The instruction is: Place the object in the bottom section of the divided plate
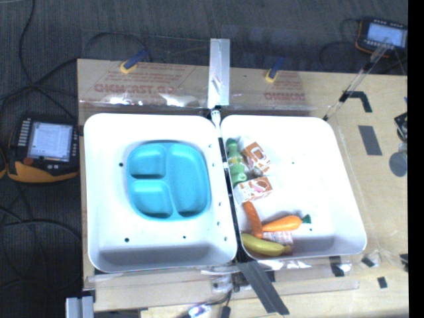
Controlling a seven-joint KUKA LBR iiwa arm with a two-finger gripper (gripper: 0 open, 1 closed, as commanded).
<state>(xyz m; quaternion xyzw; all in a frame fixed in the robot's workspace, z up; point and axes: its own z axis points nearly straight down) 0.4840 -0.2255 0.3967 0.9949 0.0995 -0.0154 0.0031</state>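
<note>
1 glossy, rounded blue divided plate (167, 179), 3 sections.

Blue plate (167, 179), white bins (106, 244)

Red lettering on the plastic sheet (142, 88) is unreadable

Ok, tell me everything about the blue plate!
The divided plate is bright light blue, looks like smooth plastic, with rounded corners and raised ridges splitting it into three sections: two smaller ones on the left, one bigger on the right. It lies flat in the middle of the left bin, touching the bin's white floor.
</note>
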